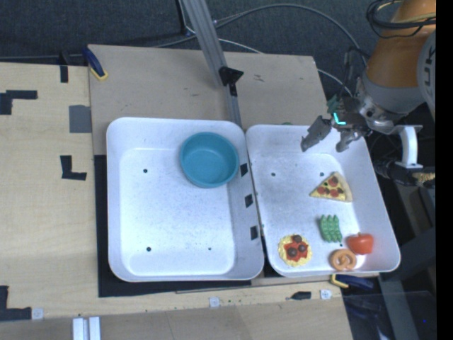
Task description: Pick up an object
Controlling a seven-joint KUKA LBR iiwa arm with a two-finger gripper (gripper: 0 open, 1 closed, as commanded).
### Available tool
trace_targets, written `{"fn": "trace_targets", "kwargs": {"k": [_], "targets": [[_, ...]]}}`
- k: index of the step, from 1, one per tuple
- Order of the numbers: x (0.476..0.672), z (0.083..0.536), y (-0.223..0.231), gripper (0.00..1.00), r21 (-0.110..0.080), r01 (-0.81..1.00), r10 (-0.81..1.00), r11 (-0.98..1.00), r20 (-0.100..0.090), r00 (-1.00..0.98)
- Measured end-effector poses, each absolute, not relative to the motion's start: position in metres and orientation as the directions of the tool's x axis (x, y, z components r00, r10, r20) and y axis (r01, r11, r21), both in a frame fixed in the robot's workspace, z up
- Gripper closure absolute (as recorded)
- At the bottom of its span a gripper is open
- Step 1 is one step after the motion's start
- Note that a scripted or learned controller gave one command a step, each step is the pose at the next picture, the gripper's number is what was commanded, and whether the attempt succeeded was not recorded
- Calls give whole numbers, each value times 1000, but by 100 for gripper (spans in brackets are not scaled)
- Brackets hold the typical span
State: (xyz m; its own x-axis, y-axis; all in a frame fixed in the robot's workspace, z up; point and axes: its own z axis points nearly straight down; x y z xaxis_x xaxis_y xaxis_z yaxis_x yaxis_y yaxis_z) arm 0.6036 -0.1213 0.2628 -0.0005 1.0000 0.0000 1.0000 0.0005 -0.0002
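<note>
- The claw of the grey-and-orange arm hangs over the far end of the right bin, its two fingers spread apart with nothing between them.
- Toy food lies toward the bin's near end: a pizza slice, a green piece, a round pizza, a red piece and a pretzel.
- A blue bowl sits in the left bin on the table.

The two bins look like smooth, speckled white plastic; the blue bowl looks matt plastic; the table looks like bare, matt wood.
</note>
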Motion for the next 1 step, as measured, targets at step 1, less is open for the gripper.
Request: {"fn": "trace_targets", "kwargs": {"k": [1], "targets": [[604,263,-121,0,0,1000,1000,0,0,0]]}}
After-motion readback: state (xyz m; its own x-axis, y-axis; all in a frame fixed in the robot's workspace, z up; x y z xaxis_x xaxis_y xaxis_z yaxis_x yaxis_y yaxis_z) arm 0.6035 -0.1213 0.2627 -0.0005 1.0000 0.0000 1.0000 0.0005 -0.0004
